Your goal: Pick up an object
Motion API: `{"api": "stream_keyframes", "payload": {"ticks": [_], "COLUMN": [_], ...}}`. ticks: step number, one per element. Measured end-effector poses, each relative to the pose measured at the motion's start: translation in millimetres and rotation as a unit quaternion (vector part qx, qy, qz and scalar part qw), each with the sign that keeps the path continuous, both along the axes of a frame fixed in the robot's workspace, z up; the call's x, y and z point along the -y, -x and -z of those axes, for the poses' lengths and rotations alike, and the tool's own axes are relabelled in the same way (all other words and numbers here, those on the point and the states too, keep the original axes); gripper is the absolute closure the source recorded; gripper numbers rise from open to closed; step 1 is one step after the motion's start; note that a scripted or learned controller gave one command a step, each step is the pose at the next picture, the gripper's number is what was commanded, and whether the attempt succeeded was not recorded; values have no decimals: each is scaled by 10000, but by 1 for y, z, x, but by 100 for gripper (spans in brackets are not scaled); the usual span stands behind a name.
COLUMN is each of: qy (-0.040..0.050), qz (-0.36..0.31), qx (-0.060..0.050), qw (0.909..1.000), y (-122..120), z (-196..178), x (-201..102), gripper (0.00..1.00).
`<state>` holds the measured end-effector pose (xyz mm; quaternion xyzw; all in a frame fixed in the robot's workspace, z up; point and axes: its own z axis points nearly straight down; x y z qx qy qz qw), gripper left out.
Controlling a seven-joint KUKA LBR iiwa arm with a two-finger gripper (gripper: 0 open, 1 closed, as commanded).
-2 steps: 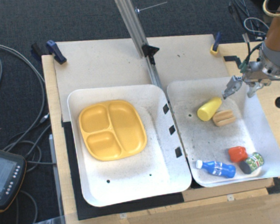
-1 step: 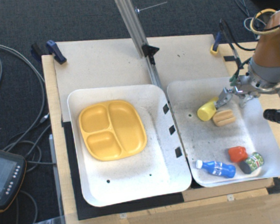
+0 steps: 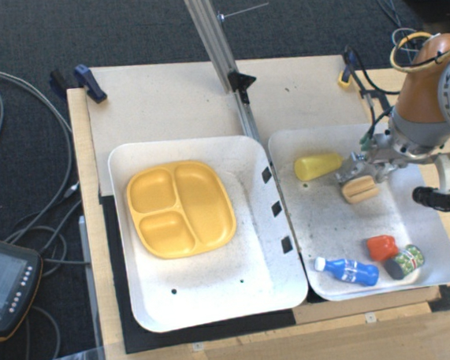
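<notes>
My gripper (image 3: 364,171) is low in the right bin (image 3: 431,226), in its upper half, with the grey arm and orange band rising to the right. A tan block (image 3: 360,191) lies directly under and against the gripper's tip. Just to the left lies a yellow cup-shaped piece (image 3: 317,165) on its side. Near the bin's front edge are a blue bottle (image 3: 347,271), a red piece (image 3: 381,246) and a green can (image 3: 408,260).
The left bin (image 3: 212,291) holds a yellow divided plate (image 3: 181,209). A metal post (image 3: 220,45) runs up from between the bins. Cables and a black part (image 3: 440,196) hang by the arm at the right.
</notes>
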<state>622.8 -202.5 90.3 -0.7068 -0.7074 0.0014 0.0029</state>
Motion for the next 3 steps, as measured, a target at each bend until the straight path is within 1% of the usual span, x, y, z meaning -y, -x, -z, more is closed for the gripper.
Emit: {"api": "stream_keyframes", "payload": {"ticks": [1,2,3], "qy": [7,19,20], "qz": [-5,-5,-3], "qx": [37,69,67], "qw": [10000,10000,10000], "y": [-2,0,-1], "z": [-15,-77,-120], "x": [0,-6,-6], "gripper": [100,100,100]}}
